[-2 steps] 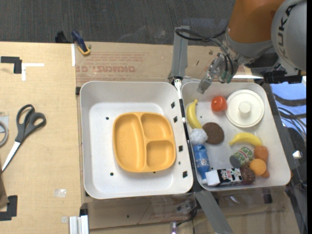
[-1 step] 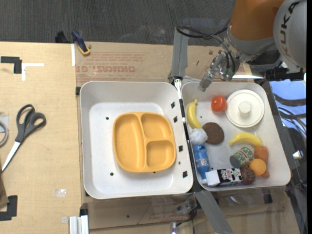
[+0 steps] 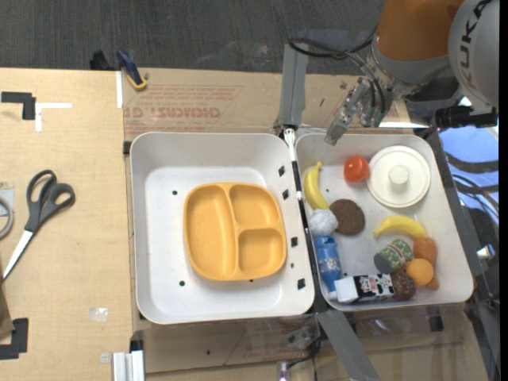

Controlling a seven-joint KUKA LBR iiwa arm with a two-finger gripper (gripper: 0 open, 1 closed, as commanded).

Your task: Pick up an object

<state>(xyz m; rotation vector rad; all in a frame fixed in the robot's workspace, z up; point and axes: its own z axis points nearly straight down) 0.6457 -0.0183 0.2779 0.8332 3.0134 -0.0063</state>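
My gripper (image 3: 353, 129) hangs over the back rim of the right bin (image 3: 454, 236), its fingers spread open with nothing between them. Just below it in that bin lie a small red ball-like item (image 3: 356, 168) and a white round lidded dish (image 3: 399, 176). A banana (image 3: 315, 185) rests along the bin's left wall, with a brown cookie (image 3: 347, 217) and a white crumpled item (image 3: 323, 222) beside it. Farther forward sit a second banana (image 3: 399, 227), a blue bottle (image 3: 326, 259), a green can (image 3: 394, 254), an orange (image 3: 420, 271) and a black-and-white carton (image 3: 365, 287).
The left bin (image 3: 155, 236) holds a yellow divided plate (image 3: 235, 231). Scissors (image 3: 40, 205) lie on the wooden bench at far left. A blue and yellow clip (image 3: 131, 68) sits at the edge of the cardboard sheet (image 3: 190, 105) behind the bins.
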